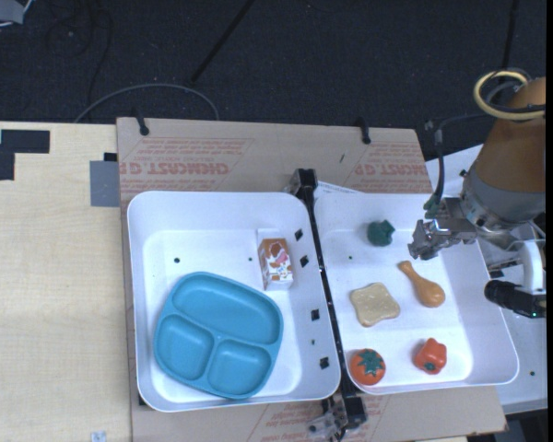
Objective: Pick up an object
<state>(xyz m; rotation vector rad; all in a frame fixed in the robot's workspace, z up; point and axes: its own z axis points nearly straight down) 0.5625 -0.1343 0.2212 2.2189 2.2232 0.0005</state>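
Dark floor and loose cables fill the far side; nearer, on the pale surface (46, 274), two white bins sit side by side. My pincer (430, 239) hangs over the right bin (498, 362), toward its far right part, just far of the drumstick (423, 284) and right of the green piece (381, 232). From this angle I cannot tell how wide it stands, and I see nothing held in it. Other candidates in that bin are the toast (375, 304), the tomato (368, 366) and the red pepper (430, 355) along the near side. The left bin (147, 238) holds a blue tray (219, 335) and a small carton (276, 262). My worry is the drumstick: its thin handle end points up toward the pincer, and I judge a descent there could catch only the tip and flick it aside or let it roll out. Coming down between drumstick and green piece risks closing on bare bin floor. The bin's right wall is also near, so a drift right might clip it.
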